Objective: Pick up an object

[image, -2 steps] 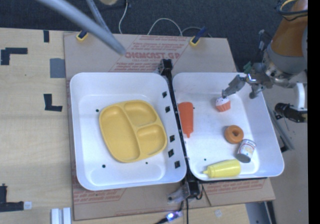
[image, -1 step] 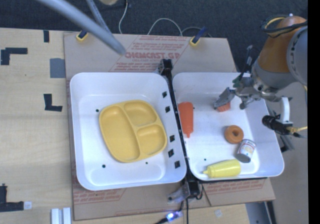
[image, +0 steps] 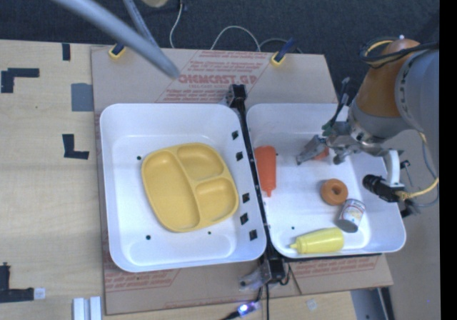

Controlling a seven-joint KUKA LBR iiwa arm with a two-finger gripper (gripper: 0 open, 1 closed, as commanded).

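Arm reaches in from right; jaws point(image: 319, 151) above right bin point(image: 285, 122), gape not discernible, nothing seen held. Right bin: orange carrot point(image: 266, 168), doughnut point(image: 333, 191), small can point(image: 350, 214), yellow bottle point(image: 318, 241). Left bin point(image: 121, 126): yellow divided plate point(image: 189, 186).

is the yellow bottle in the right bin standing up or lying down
Lying down. The yellow bottle rests on its side along the near wall of the right bin, its length running across the view.
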